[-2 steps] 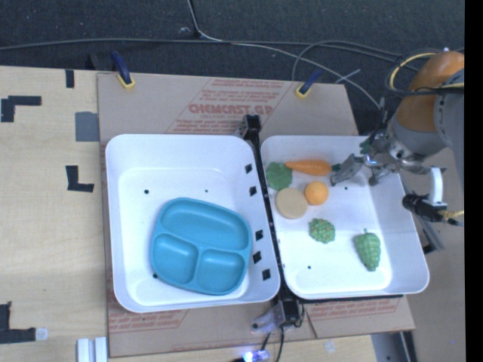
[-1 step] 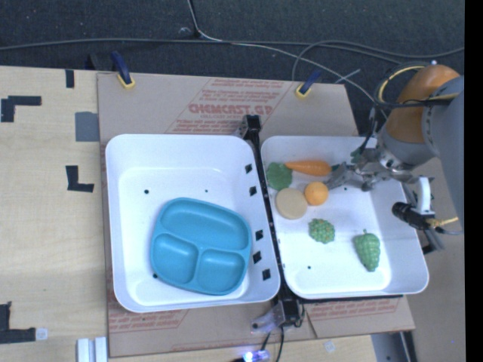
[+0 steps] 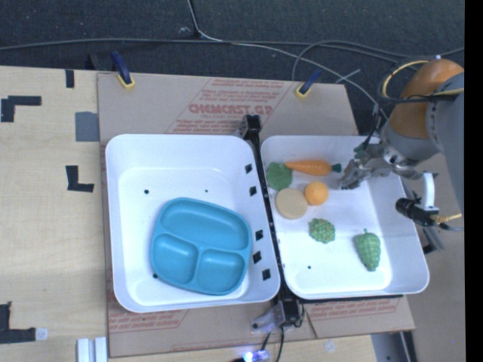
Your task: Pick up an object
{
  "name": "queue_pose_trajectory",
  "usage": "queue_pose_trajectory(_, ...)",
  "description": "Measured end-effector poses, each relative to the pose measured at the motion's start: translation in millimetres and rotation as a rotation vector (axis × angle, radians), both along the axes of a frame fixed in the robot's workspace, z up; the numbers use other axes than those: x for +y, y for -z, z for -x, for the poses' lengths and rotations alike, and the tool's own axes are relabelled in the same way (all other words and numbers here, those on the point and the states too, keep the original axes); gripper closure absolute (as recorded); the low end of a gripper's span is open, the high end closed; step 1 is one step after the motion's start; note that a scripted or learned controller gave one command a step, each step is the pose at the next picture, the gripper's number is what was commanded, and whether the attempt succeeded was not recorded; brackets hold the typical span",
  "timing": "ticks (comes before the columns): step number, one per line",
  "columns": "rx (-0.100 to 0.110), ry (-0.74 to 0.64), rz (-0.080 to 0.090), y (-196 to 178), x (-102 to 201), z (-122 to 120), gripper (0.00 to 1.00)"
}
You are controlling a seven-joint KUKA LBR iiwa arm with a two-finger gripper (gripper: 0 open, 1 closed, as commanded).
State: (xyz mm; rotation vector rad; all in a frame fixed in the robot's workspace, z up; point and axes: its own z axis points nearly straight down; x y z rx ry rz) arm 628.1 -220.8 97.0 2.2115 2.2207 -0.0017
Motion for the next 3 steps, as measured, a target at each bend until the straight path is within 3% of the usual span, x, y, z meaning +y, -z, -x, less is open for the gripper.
queue_pose_trajectory(2,0.002,0.003,-0.005,-97.0,3.7,-6.7,1.0)
queue_pose_trajectory(3,0.005,-0.002,-0.007,-102.1,60.9,-5.7,1.0)
